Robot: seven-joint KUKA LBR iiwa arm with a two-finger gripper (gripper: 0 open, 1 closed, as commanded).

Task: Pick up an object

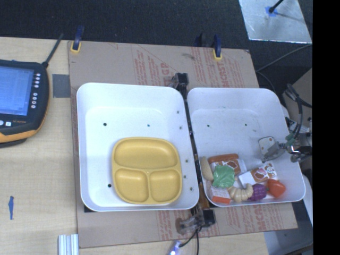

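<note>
A pile of toy food lies along the front of the right bin (234,102): a brown packet (223,159), a green piece (224,176), a pale yellow piece (206,169), a white block (246,179), a red-and-white packet (265,171), a red piece (276,187) and purple grapes (258,192). My gripper (268,146) reaches in over the bin's right wall. It hangs low, just above and right of the pile and closest to the red-and-white packet. Nothing is visibly held in it.
The left bin (95,110) holds a yellow divided plate (146,170). A tablet with an orange rim (21,100) lies on the bench at far left. Cables (295,116) run by the right bin's outer wall.
</note>
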